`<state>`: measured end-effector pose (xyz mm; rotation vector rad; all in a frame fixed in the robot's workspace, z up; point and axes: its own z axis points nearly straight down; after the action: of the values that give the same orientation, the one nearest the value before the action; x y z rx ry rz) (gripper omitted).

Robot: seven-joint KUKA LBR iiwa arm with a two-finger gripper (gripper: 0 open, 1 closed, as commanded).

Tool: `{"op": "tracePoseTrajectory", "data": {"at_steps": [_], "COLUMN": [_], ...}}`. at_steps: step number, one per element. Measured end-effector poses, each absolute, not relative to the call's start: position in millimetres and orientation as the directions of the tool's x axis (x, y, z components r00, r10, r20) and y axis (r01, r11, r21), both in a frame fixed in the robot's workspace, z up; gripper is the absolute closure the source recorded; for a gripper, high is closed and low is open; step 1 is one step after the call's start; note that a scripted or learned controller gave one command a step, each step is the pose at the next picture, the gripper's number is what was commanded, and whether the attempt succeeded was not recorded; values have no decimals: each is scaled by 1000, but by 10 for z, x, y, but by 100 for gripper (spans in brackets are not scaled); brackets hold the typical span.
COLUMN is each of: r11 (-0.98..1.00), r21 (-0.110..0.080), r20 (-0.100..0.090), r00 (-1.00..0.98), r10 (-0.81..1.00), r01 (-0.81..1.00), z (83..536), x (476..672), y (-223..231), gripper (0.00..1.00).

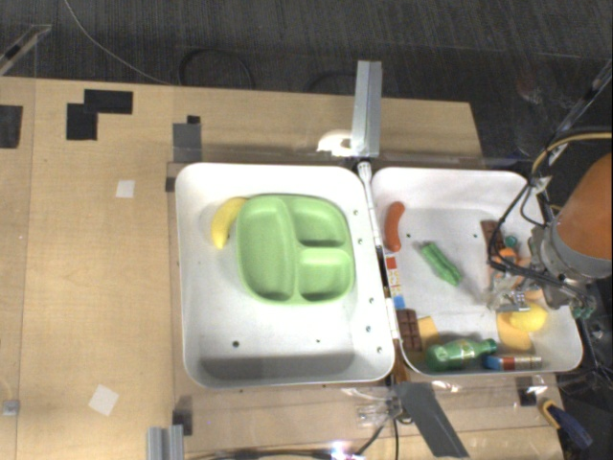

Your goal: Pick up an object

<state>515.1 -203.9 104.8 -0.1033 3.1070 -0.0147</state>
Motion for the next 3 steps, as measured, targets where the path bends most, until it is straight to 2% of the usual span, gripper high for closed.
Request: {"op": "tracePoseTrajectory", "data": {"at_steps": [1,2,3], "r11": [998,1000,1000], "r21": [-10,-4,-9], "r20": [-32,-19,-35], "r00": [-997,-1000,-999], "r10": [-67,19,12], "r01": [-67,20,13], "z": [1044,905,1050], "x": [5150,4986,5040], "y": [-2034,-2042,-2041], "gripper": [0,0,100]}}
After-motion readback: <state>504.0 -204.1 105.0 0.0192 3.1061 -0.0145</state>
